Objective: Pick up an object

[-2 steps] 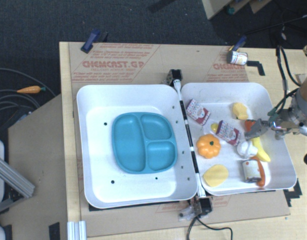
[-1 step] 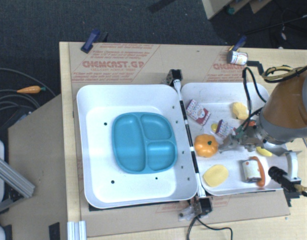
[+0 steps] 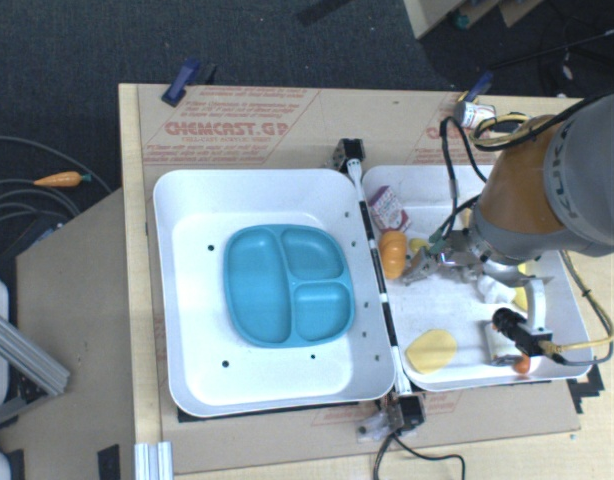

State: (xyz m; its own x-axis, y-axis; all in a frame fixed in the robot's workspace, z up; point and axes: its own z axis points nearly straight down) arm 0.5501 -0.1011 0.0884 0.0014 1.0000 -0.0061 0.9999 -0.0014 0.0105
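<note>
Right bin (image 3: 427, 183): orange object (image 3: 393, 253) at left wall, yellow disc (image 3: 431, 349) near front. Gripper (image 3: 419, 266) low beside orange object; state of fingers cannot be told. Left bin (image 3: 187, 203): blue divided plate (image 3: 287, 284).

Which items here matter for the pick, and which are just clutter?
Job:
- hand, low in the right bin
- orange object beside it
- yellow disc
- small packet

Lying about:
- blue divided plate in the left bin
- carrot-like thing off the bench
</note>
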